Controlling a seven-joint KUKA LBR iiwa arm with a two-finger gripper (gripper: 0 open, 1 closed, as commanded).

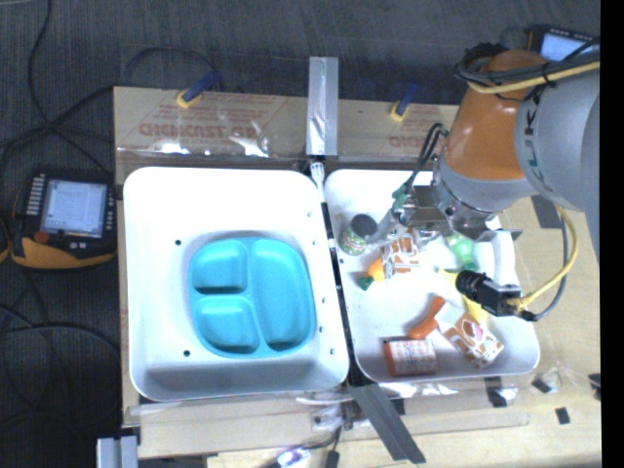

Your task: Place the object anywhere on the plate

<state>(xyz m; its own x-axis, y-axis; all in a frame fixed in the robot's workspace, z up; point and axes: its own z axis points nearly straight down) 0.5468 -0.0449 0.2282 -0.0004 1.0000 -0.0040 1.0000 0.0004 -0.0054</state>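
**The blue plate and the toys**

The blue plate (252,295) lies flat in the left bin. It has three parts. The toys (434,330) lie in a jumble in the right bin, well apart from the plate.

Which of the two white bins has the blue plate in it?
The left bin has the blue plate, which has three sections. The right bin holds a jumble of small things instead, with the arm's gripper over them.

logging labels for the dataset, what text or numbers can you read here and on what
None reads clearly.
Cardboard: red print, reversed and blurred.
Pendant: lit screen, too small.
Packets: print too small.
Arm: dark letters at its edge, cut off.
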